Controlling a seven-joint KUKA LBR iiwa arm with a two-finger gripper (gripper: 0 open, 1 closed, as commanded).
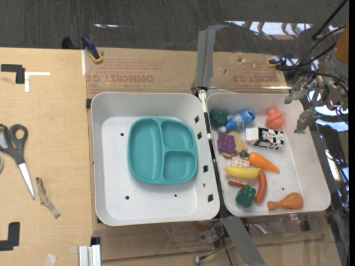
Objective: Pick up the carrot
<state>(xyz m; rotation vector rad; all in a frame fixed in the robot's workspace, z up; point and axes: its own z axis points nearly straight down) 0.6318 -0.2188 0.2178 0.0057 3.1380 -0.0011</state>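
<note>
Carrot (263,161) lies in right bin (313,165). Gripper (304,107) hovers above, finger state indeterminate. Cardboard (130,77) lettering unreadable.

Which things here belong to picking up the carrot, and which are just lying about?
Belong to the job: carrot; claw, above the right bin's far corner.

Lying about: teal plate, banana, chicken leg, green pepper, milk carton, scissors.

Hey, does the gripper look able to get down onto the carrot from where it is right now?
Probably yes. The carrot lies uncovered on top in the right bin, but the banana and milk carton crowd it. The gripper is above that bin's far right edge.
</note>
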